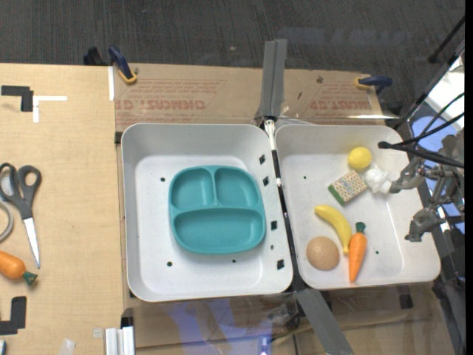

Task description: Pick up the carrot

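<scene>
Robot hardware at right edge of scene, beside right bin: bare grey-silver metal gripper (423,198), thin angular linkages and rods, small joints, no paint. Thin black cables (436,128) arc above it toward far right. Detail small, partly cut off by frame edge; markings unreadable.

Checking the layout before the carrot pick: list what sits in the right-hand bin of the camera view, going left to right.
Egg → banana → carrot. The sponge, lemon and white object higher up overlap these in left-right position, so they are left out. The gripper is over the bin's right edge.
</scene>
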Robot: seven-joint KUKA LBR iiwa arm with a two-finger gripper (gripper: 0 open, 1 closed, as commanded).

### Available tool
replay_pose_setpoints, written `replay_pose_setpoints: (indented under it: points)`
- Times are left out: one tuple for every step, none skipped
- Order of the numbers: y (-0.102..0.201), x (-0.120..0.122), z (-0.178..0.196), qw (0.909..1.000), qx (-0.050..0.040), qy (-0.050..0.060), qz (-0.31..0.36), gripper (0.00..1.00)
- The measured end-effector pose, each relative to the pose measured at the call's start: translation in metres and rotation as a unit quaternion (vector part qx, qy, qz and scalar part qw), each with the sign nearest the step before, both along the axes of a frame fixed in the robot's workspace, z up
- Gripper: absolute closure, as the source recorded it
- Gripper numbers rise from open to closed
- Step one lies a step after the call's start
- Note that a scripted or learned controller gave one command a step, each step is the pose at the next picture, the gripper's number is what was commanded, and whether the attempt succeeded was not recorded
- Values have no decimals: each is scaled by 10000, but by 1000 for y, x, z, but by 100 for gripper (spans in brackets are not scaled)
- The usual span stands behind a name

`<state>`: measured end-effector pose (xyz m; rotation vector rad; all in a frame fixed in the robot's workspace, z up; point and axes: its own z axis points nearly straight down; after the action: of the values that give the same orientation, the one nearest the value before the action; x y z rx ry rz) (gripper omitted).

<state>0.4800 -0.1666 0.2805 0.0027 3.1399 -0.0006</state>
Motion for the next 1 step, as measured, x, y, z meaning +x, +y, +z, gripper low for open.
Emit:
replay_pose_setpoints:
  points:
    - [41, -2, -138, 9965, 4, 7, 833, 0]
